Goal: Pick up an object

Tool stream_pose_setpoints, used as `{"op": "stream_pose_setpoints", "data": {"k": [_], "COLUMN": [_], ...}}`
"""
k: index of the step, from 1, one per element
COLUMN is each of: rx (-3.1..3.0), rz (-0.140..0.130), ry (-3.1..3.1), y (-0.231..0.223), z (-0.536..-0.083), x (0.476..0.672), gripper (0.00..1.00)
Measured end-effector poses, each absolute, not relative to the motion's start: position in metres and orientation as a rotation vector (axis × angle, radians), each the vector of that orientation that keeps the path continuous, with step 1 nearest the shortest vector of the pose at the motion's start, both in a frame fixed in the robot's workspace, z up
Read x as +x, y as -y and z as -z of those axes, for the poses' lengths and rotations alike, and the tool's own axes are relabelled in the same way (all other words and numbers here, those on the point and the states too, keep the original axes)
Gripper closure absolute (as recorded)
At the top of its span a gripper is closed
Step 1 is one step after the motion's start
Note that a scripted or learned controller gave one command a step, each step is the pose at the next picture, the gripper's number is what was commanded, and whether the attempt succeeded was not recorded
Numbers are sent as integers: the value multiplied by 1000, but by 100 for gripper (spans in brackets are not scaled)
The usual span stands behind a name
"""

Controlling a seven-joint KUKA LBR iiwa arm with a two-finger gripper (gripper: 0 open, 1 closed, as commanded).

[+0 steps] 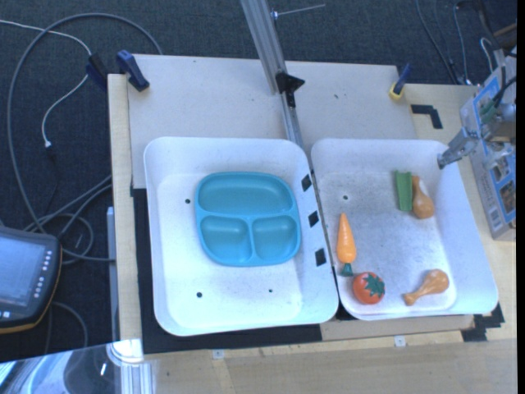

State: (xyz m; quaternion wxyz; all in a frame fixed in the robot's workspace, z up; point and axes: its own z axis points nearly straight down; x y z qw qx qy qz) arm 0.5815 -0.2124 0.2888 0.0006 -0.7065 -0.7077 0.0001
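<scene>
Hanging at the right bin's (459,220) far right edge, the pincer (453,155), whose state I cannot tell, leaves carrot (346,238), tomato (368,287) and drumstick (427,285) free for picking.

Grey metal gripper (453,156); blue-tinted mechanism behind

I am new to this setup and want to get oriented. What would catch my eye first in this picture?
The blue divided plate stands out most, lying in the middle of the left bin. In the right bin, bright toy foods are scattered: a carrot and a tomato near its left side, and a drumstick near its front right corner.
</scene>
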Motion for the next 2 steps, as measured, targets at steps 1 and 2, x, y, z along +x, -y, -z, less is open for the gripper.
{"op": "stream_pose_setpoints", "data": {"k": [1,2], "rx": [-2218,-2215], "rz": [-1,-5], "ry": [2223,2217], "y": [212,210], "z": [-289,-227], "x": [582,585], "gripper": [0,0]}}
